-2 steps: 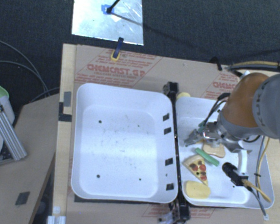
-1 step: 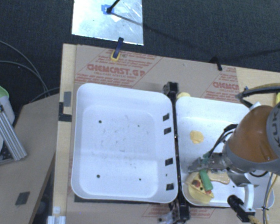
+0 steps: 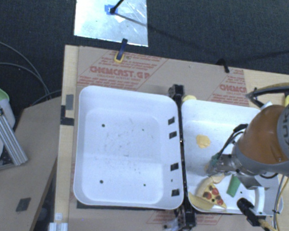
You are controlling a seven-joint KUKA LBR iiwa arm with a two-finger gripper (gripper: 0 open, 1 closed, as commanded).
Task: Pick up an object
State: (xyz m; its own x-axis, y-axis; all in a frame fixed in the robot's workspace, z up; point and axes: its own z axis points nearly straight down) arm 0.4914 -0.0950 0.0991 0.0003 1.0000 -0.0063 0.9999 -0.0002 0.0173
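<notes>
A cardboard-topped bench (image 3: 154, 70) bears two white bins. In the right bin (image 3: 210, 116) a pizza-slice toy (image 3: 210, 194) lies on a yellow plate (image 3: 197, 202) by the near wall, a small yellow piece (image 3: 202, 141) lies further back, and a green object (image 3: 234, 185) sits beside the arm. The gripper (image 3: 219, 165) hangs just above the slice; its opening cannot be told. The left bin (image 3: 89, 132) offers open floor.
</notes>
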